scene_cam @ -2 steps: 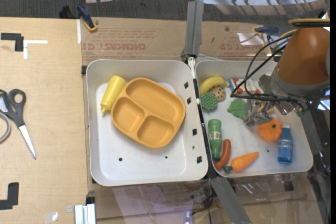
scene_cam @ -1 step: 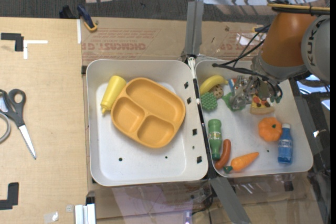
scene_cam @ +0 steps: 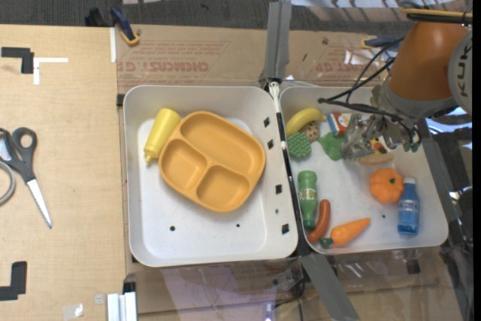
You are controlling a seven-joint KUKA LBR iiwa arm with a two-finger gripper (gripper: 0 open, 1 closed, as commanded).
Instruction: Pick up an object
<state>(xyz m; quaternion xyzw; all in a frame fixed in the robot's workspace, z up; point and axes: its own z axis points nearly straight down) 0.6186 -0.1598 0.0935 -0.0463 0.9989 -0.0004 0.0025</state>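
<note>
The gripper (scene_cam: 366, 143) is seen low over the back part of the right bin (scene_cam: 432, 237), below the arm's orange band (scene_cam: 425, 60). Its metal parts and cables are crowded together there, and whether it is spread or pressed together cannot be told. Nothing can be made out held in it. A pale, rounded item (scene_cam: 376, 155) lies directly beneath it, partly hidden; contact with it cannot be confirmed.

Possible things to pick are gathered in the right bin. A banana (scene_cam: 304, 119) lies at the back left corner, with a green studded piece (scene_cam: 299, 144) just in front of it and a green leafy piece (scene_cam: 331, 143) just beside the gripper. A small orange pumpkin (scene_cam: 386, 186) sits near the gripper's front side, and a blue bottle (scene_cam: 407, 207) stands just beside the pumpkin. Along the left wall a green bottle (scene_cam: 307, 197) lies, with a red sausage (scene_cam: 322, 218) touching it and a carrot (scene_cam: 348, 231) near the front edge.

In the left bin (scene_cam: 199, 248), 1 orange tray with 3 compartments (scene_cam: 213, 160) is seen, with a yellow bottle (scene_cam: 161, 134) against its left edge. Scissors (scene_cam: 28, 169) lie on the bench, well apart.
</note>
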